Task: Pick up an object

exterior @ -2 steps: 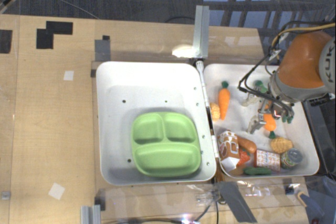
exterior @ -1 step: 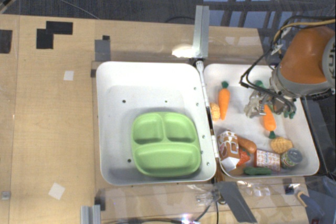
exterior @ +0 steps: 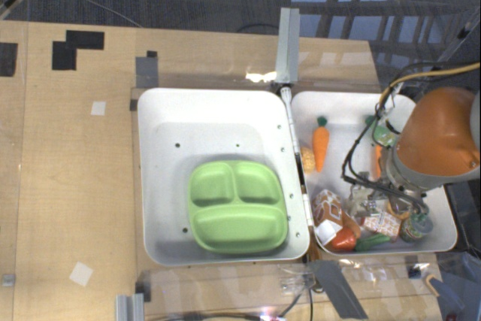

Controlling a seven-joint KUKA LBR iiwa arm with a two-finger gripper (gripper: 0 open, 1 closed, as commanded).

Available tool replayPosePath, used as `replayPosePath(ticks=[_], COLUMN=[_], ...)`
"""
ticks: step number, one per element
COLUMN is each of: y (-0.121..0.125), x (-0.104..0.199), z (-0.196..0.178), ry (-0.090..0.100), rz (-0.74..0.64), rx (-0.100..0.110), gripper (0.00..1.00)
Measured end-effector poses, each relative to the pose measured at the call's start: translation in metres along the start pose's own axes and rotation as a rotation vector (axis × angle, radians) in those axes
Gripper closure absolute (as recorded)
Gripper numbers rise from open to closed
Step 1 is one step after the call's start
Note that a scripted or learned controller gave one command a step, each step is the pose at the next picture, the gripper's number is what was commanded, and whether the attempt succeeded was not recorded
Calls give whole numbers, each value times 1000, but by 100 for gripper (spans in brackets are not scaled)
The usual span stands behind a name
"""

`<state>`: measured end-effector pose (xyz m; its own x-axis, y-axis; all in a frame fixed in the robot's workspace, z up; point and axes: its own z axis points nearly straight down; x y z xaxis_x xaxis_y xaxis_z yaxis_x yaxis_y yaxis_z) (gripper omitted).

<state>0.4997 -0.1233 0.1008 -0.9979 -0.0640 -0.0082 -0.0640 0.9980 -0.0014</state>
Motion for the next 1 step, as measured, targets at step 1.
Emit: replayPosePath(ticks=[1], y=[46], x=[-31], z=[-132], ry=[-7], rz=[-273], rx=[1], gripper=[100])
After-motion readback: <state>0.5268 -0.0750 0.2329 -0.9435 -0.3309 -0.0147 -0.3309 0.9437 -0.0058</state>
